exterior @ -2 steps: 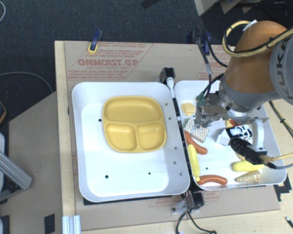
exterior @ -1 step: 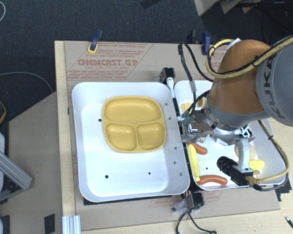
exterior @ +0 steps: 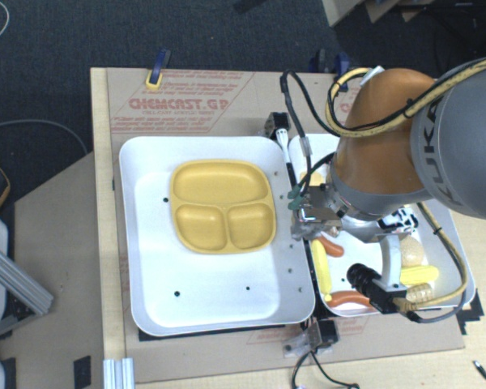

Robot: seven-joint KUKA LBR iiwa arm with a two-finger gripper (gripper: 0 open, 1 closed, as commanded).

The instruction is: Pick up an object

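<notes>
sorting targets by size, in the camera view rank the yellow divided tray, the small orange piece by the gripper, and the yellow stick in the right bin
1. yellow divided tray
2. yellow stick
3. small orange piece, partly hidden by the arm, so unsure

Left bin (exterior: 146,241): open floor around the yellow tray (exterior: 223,205). Right bin (exterior: 462,258): crowded with objects beneath the arm (exterior: 405,136).

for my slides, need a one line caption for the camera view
KUKA arm reaching over the right bin of small items, a yellow tray lying in the left bin.
</notes>
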